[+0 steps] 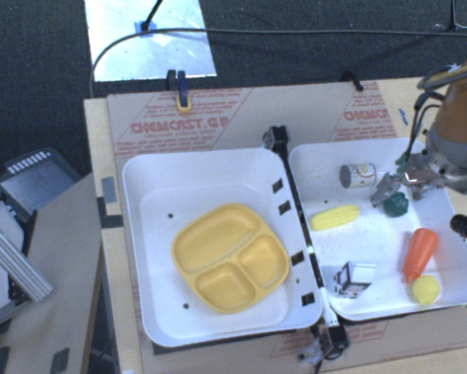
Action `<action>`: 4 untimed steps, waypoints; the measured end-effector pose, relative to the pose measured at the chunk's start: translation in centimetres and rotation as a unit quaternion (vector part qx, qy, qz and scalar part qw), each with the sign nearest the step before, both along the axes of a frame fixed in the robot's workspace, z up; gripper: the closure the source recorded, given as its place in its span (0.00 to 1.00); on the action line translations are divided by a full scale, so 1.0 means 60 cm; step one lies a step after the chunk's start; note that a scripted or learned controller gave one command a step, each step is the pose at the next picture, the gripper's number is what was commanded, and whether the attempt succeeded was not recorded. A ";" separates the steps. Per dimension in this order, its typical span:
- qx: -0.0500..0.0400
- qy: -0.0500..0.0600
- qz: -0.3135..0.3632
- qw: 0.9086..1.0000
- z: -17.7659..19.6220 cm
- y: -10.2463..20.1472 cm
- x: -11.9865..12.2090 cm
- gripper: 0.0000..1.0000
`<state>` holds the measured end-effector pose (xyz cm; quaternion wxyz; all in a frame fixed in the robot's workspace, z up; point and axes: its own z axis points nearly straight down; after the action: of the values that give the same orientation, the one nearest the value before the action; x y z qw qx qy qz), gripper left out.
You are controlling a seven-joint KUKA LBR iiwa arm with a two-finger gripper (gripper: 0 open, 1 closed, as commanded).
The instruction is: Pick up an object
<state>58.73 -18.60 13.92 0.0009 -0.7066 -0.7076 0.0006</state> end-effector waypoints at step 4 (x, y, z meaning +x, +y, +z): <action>-0.001 -0.004 0.001 1.000 0.106 -0.019 0.016 1.00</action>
<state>59.70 -19.76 20.29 -0.0030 -0.7058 -0.7084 -0.0015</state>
